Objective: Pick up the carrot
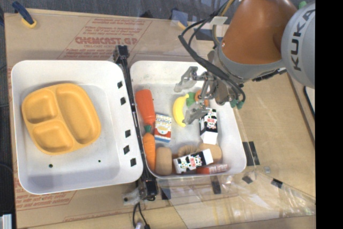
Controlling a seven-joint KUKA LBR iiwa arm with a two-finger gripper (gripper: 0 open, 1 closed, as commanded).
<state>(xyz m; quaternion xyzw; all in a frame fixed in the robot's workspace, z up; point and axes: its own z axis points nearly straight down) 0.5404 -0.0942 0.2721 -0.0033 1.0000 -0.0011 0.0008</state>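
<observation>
Orange carrot [149, 150] lies lengthwise near-to-far, green top toward far side; tool [191, 98] spread, ungripping

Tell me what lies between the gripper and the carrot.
The gripper hangs over the banana in the right bin. The carrot lies left of it by the bin's left wall. The banana and a small carton sit between; its top is uncovered.
</observation>
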